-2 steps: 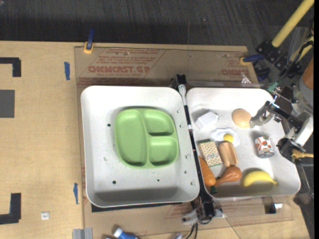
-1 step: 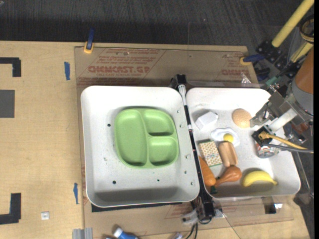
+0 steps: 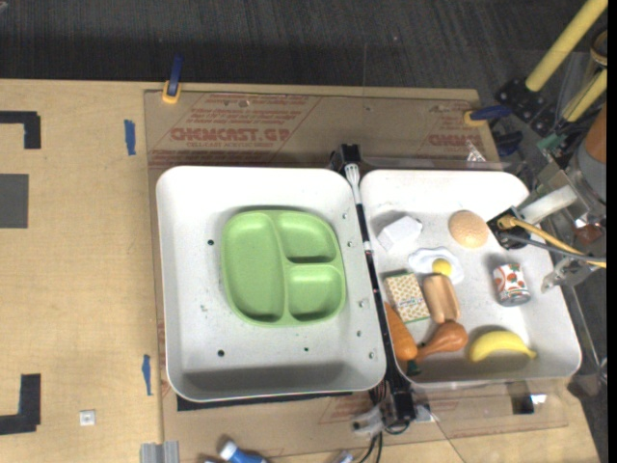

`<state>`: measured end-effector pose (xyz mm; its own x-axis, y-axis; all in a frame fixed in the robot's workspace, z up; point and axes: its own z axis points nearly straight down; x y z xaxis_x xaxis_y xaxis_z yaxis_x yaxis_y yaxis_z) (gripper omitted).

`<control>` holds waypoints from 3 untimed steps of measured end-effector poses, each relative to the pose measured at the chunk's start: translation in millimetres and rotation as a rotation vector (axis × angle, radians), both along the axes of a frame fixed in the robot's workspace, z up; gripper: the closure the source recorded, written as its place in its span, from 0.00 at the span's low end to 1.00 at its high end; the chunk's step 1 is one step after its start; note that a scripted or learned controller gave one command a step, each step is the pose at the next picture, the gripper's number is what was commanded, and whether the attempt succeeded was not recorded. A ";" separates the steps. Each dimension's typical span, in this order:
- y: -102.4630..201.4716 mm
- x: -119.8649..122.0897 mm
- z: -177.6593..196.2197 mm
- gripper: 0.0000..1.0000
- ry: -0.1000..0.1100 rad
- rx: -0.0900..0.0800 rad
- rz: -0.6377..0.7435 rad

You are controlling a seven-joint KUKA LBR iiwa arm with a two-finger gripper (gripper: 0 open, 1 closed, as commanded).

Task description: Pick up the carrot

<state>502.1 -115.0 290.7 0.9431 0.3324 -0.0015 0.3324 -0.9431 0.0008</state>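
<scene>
Whether the fingers [image 3: 578,258] are open or closed cannot be told at the right bin's [image 3: 564,331] right edge, well apart from the carrot [image 3: 400,332] lying along that bin's left wall beside the cracker box [image 3: 408,295], with the green tray [image 3: 283,264] in the left bin [image 3: 183,258].

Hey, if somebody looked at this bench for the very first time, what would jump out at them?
Probably the green divided plate, sitting alone in the left bin. Next, the cluster of toy food in the right bin: a yellow banana near its front edge, and the orange carrot lying against the bin's left wall.
</scene>
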 end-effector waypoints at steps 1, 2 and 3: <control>-19.5 51.3 -70.9 0.00 0.008 0.003 -0.135; -62.5 -4.8 -121.2 0.00 0.010 0.004 -0.033; -63.4 -21.7 -30.1 0.00 -0.002 0.002 -0.003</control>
